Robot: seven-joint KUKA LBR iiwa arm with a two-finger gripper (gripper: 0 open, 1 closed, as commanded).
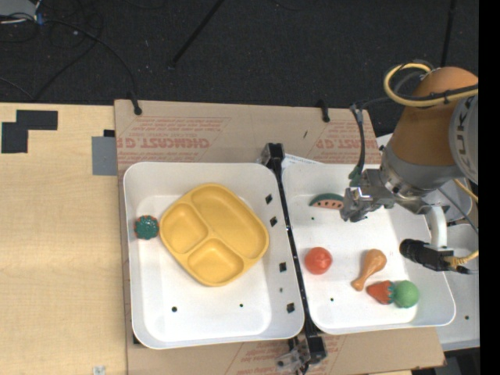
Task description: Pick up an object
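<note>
My gripper (354, 211) hangs over the upper middle of the right bin (437, 307), the arm reaching in from the right. A watermelon slice (323, 201) with a green rind lies just left of the gripper; whether they touch I cannot tell. Lower in the same bin are a red tomato (317, 260), an orange drumstick (369, 267), and a red strawberry (380, 291) against a green ball (405, 294). Nothing shows between the gripper's tips.
The left bin (203, 323) holds a yellow divided plate (213, 233) and a small dark green ball (146, 226) by its left wall. A black divider (284, 233) runs between the bins. Cardboard lies under both bins.
</note>
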